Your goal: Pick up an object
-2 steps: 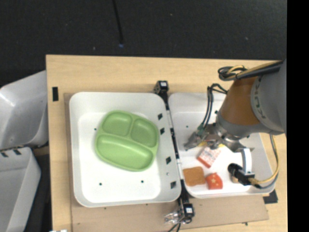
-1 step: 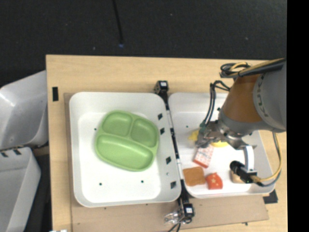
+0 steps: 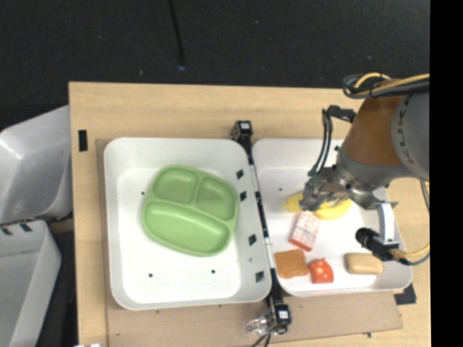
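On the table, the left bin (image 3: 116, 266) holds a green divided plate (image 3: 190, 210). The right bin (image 3: 286, 154) holds a yellow piece (image 3: 334, 210), perhaps a banana, under the gripper (image 3: 316, 197), a red-and-white packet (image 3: 305, 230), brown block (image 3: 291, 263), red piece (image 3: 321, 271) and tan piece (image 3: 362, 264)

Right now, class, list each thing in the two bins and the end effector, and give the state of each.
Green divided plate: flat, left bin.
Yellow banana: partly under end effector.
Red-white box: tilted.
Brown bread: flat.
Red piece: resting.
Tan roll: resting.
End effector: low over banana.
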You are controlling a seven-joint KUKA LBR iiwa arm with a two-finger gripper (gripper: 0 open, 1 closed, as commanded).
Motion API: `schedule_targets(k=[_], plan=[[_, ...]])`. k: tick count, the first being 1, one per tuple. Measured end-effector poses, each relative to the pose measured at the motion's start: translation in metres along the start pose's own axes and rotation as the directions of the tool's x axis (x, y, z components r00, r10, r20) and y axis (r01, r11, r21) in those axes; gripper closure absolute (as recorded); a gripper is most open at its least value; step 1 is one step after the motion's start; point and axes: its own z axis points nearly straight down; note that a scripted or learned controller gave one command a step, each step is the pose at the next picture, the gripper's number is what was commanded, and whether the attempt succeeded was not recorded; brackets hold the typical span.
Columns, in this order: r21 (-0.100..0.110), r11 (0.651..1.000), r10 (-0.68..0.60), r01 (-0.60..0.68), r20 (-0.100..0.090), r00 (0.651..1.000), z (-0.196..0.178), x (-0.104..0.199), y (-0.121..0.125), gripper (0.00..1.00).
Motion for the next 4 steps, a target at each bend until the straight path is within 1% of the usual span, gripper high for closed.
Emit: schedule_targets(k=[1,2,3,4], plan=[[-0.002,1.0,0.0,0.0,0.001,1.0,-0.054,-0.001,0.002,1.0],[0.002,1.0,-0.005,0.005,-0.002,1.0,-0.054,0.052,0.032,1.0],[0.002,1.0,-0.005,0.005,-0.002,1.0,-0.064,0.11,0.049,1.0],[0.003,1.0,-0.005,0.005,-0.002,1.0,-0.06,0.161,0.069,1.0]])
